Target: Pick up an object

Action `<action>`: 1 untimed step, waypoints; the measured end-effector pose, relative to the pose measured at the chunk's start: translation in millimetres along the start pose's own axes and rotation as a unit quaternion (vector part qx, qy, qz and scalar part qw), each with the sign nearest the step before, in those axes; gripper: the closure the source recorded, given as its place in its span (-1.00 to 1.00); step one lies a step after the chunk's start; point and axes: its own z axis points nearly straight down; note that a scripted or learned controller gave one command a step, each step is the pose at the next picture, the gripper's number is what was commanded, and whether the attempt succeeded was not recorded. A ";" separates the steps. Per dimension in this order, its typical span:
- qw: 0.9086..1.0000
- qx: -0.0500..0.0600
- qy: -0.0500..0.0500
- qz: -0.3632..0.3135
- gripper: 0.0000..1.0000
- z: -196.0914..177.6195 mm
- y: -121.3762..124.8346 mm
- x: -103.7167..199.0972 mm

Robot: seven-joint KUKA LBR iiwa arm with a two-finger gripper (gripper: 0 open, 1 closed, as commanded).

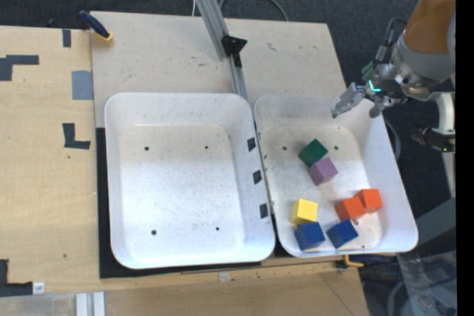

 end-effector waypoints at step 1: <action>1.000 -0.002 -0.001 -0.001 -1.00 -2.7 0.9 -0.1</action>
